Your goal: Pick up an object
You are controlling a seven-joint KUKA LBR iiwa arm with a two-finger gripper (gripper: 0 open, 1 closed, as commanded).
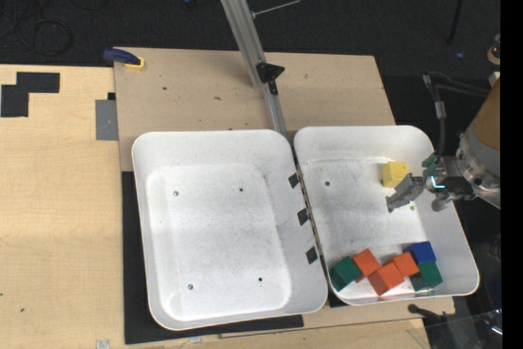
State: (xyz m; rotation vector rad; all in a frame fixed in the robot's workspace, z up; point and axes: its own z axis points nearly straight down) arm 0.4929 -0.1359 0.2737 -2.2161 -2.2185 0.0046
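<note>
We take the yellow block [395, 172] as our landmark, lying in the right bin [359, 145] near its far right wall. Our gripper [422, 194] hovers just beside it, toward the near right, jaws spread and holding nothing. The block sits up-left of the jaws.

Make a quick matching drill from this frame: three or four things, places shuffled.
Things:
1. yellow block
2. blue block
3. green block
4. gripper

Places:
A. right bin, near right corner
B. over right bin's right side, just below the yellow block
C. right bin, far right part
D. right bin, near left corner

Pairs: 1-C, 2-A, 3-D, 4-B
</note>
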